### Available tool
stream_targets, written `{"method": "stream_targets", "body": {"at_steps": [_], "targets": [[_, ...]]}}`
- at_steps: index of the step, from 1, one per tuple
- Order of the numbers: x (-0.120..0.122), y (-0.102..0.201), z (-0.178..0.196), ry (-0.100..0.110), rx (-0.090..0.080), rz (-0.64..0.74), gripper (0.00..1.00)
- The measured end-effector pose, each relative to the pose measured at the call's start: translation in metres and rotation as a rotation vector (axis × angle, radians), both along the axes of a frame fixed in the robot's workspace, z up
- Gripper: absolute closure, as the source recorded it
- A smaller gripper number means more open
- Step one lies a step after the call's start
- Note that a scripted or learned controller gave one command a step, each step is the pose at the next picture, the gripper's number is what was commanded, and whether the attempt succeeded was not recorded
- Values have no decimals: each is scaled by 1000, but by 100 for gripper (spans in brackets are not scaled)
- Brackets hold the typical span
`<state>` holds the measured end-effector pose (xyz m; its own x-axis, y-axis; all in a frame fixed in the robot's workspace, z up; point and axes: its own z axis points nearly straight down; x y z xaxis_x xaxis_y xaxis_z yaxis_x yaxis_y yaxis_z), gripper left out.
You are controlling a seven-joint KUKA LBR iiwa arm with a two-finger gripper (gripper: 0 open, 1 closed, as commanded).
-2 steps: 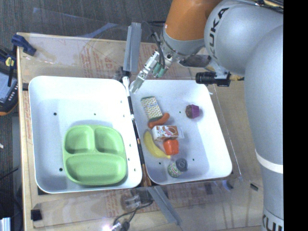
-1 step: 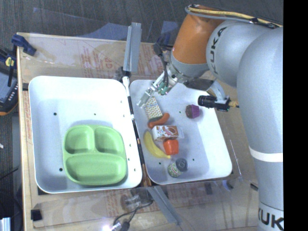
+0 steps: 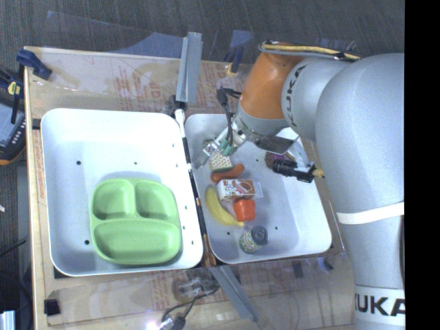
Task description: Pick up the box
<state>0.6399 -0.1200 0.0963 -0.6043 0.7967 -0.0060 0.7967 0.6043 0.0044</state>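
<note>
The box is a small white carton with a red and brown print. It lies on its side in the middle of the right bin. My gripper hangs over the far left part of that bin, above and a little to the left of the box and apart from it. Right under the gripper's tip sits a small pale checkered piece; whether the gripper touches it I cannot tell.
Around the box lie a red sausage, a yellow banana, an orange-red item and a small green bottle with a dark cap. The left bin holds a green divided tray.
</note>
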Motion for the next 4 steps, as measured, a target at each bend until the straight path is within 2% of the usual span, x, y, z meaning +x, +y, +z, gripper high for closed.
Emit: {"method": "stream_targets", "body": {"at_steps": [1, 2, 3, 4], "targets": [[-18, 9, 1, -1, -5, -391, 0], [-16, 11, 12, -2, -2, -386, 100], [-63, 59, 96, 8, 3, -160, 100], [-83, 87, 179, 6, 2, -131, 100]]}}
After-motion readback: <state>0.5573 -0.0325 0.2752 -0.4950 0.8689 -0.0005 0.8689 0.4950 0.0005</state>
